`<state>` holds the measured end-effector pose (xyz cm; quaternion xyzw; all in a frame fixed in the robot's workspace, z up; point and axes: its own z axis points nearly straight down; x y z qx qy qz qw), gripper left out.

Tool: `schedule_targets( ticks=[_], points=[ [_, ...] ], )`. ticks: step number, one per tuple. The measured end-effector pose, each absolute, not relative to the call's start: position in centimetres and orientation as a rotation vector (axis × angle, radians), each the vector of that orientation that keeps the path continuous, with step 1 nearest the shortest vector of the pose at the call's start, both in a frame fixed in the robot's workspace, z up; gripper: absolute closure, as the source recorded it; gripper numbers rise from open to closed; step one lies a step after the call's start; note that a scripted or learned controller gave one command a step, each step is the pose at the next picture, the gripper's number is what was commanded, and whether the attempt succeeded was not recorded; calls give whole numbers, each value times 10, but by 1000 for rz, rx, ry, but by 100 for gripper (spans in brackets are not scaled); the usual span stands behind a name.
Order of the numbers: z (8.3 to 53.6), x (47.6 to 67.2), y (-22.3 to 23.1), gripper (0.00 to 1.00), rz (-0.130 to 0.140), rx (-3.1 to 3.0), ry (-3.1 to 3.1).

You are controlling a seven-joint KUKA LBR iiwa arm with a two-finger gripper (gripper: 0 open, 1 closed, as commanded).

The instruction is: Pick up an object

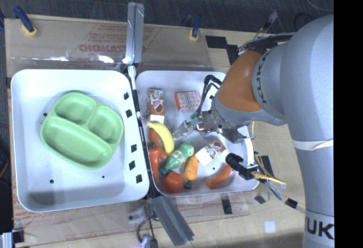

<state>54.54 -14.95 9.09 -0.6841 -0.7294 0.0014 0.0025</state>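
The gripper (190,125) sits low over the middle of the right bin (170,79), reaching in from that bin's right side under the orange-banded wrist (241,91). Its metal tip hangs just beside the upper end of the banana (161,135), but the wrist hides most of the tool — whether it is spread, closed, or has anything in it cannot be told, and no object is visibly caught in it.

Judging by this, the approach step is in hand: the tool is down among the objects, yet nothing looks lifted.

Around it, everything that could be picked lies in the right bin. Near the far rim are a small carton with a brown label (156,100) and an orange-and-white packet (187,100), apart from each other. The banana lies toward the bin's left wall. By the near-left corner the things crowd together: a green bottle-shaped toy (177,159), a tomato (173,182), a carrot (191,168). A white box with a red label (210,152) lies just right of the carrot, and an orange sausage-like piece (219,177) rests by the near rim.

The left bin (34,190) holds a green divided plate (83,129).

The next move likely calls for settling on one target — the banana is closest — then closing and rising straight up, clear of the cluttered neighbours.
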Motion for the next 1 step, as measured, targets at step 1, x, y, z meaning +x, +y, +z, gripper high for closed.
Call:
schedule_targets(
  ticks=[1],
  points=[
    [101, 546, -149, 100, 6, -2140, -2293]
  ],
)
